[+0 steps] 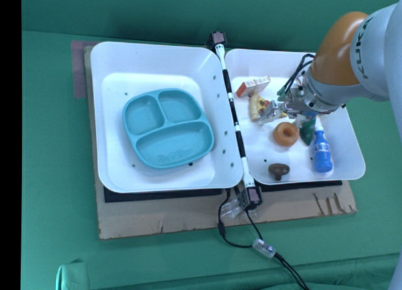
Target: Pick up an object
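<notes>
Camera view, looking down on a green table: the gripper [271,112] hovers low in the right bin [352,157], over a yellow pizza-slice toy [255,105] beside a small orange box [253,86]; whether its jaws are spread or pressed together cannot be told. An orange doughnut [286,134] lies just beside. The slice looks light, stiff and thin, best pinched across its narrow width.
</notes>
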Tool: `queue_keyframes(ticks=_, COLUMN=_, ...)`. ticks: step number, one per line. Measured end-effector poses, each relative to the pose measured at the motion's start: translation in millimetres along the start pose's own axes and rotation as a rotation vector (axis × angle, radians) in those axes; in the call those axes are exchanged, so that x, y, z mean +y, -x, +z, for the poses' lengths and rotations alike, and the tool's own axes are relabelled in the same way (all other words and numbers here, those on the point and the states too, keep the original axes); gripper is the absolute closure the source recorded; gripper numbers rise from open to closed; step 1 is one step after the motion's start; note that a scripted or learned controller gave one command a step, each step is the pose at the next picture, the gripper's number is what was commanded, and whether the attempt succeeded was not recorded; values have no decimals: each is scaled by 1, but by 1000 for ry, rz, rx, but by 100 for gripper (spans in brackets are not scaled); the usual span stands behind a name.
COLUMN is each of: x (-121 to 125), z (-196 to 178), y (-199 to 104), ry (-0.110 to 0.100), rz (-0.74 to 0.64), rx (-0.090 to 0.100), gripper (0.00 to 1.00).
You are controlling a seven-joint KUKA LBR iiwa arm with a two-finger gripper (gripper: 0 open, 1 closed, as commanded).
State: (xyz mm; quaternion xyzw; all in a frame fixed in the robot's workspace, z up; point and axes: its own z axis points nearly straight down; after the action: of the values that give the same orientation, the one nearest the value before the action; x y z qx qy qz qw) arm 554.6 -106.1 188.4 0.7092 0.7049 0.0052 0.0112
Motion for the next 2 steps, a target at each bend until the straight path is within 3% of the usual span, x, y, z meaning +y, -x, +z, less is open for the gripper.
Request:
queue_keyframes(ticks=1, x=3, z=-14, y=3, ry=12, rz=7, rx=-5, gripper=100)
queue_keyframes(ticks=2, x=3, z=-14, y=3, ry=12, rz=7, rx=-5, gripper=0)
